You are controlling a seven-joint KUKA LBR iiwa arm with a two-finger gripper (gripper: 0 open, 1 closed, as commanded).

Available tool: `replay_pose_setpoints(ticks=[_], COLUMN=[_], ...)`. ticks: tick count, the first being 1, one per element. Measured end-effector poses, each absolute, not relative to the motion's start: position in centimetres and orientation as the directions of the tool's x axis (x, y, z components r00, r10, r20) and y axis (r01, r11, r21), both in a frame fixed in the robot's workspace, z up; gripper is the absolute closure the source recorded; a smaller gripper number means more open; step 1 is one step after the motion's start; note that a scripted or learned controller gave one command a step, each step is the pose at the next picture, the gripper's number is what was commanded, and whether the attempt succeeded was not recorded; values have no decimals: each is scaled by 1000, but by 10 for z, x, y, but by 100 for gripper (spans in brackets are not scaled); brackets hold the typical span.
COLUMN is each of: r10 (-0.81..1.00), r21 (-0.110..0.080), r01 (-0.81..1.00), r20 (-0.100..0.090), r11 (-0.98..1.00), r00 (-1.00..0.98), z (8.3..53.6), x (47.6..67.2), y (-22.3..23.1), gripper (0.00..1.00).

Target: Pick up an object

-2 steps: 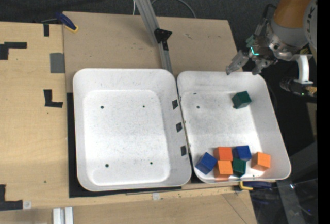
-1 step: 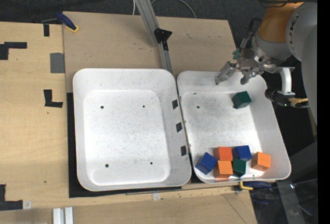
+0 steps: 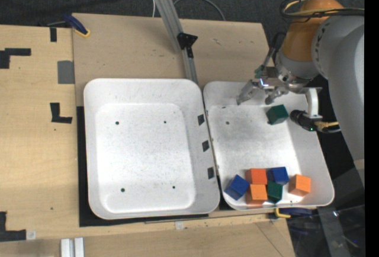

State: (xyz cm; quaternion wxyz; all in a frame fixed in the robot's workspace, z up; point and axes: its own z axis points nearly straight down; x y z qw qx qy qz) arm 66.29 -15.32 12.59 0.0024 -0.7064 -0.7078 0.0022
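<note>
My gripper (image 3: pixel 259 96) hangs over the far end of the right bin (image 3: pixel 237 131), its two fingers spread open with nothing between them. A dark green block (image 3: pixel 276 114) lies just to the right of and below the fingertips, apart from them. At the near end of that bin sits a cluster of blocks: a blue one (image 3: pixel 237 186), an orange one (image 3: pixel 258 176), another blue one (image 3: pixel 278 175), an orange one (image 3: pixel 257 192), a green one (image 3: pixel 274 191) and an orange one (image 3: pixel 301 184).
The left bin (image 3: pixel 142 143) lies beside the right one. A slanted metal pole (image 3: pixel 172 19) rises from between the bins at the back. The grey arm with its orange band (image 3: pixel 308 37) fills the upper right.
</note>
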Motion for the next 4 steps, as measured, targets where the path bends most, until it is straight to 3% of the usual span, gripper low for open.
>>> replay_pose_setpoints(ticks=[1,2,4], r10=[1000,1000,1000], r21=[-5,-2,6], r01=[1000,1000,1000], r20=[-1,-1,-1], r11=[2,4,1], r00=[-2,-4,-1], z=[89,102,206], x=[662,663,654], y=[-152,-152,-149], gripper=[0,100,100])
